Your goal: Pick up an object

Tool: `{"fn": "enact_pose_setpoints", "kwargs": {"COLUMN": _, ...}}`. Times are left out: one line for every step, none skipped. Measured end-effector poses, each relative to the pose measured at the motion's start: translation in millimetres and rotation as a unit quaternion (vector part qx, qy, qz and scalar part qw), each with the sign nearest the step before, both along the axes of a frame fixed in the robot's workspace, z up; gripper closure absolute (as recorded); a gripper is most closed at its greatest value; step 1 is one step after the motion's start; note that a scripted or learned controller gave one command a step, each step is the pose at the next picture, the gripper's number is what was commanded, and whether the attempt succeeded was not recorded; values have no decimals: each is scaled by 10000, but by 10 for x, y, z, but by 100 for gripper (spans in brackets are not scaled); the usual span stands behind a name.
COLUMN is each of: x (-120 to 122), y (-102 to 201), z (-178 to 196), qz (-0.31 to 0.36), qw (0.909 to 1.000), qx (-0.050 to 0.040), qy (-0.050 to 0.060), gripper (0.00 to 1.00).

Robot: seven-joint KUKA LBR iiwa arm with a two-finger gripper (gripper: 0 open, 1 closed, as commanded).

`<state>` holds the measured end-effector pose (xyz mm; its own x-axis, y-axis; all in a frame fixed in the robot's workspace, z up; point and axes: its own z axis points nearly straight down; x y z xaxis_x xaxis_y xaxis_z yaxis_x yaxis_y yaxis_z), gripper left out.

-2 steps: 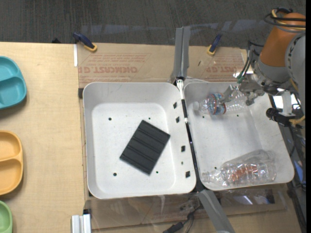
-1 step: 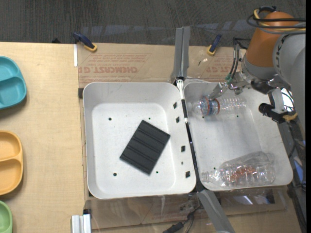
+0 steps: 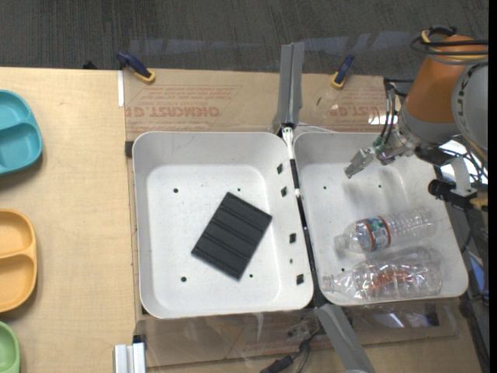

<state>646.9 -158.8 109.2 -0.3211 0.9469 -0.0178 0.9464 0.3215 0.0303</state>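
A black ribbed rectangular pad (image 3: pixel 232 235) lies tilted in the left bin (image 3: pixel 155 155). In the right bin (image 3: pixel 318 155) lie two clear plastic bottles: one with a blue and red label (image 3: pixel 382 232) near the middle, and a crumpled one (image 3: pixel 386 280) along the front wall. My gripper (image 3: pixel 362 162) hangs over the back part of the right bin, above and behind the labelled bottle. Nothing shows between its fingers.
Cardboard (image 3: pixel 202 103) held by blue and yellow clamps lies behind the bins. At the left edge of the bench sit a teal tray (image 3: pixel 15 142), an orange tray (image 3: pixel 14 259) and a green one (image 3: pixel 6 348). A metal divider (image 3: pixel 289 84) stands between the bins.
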Motion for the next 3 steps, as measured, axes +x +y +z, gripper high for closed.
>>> {"fn": "enact_pose_setpoints", "kwargs": {"x": -595, "y": -1, "z": 565, "qz": 574, "qw": 9982, "qx": 24, "qy": 182, "gripper": 0}}
{"fn": "enact_pose_setpoints", "kwargs": {"x": -1318, "y": 508, "z": -186, "qz": 355, "qw": 9992, "qx": 30, "qy": 166, "gripper": 0}}
{"fn": "enact_pose_setpoints", "kwargs": {"x": -1424, "y": 435, "z": -137, "qz": -371, "qw": 9993, "qx": 36, "qy": 59, "gripper": 0}}
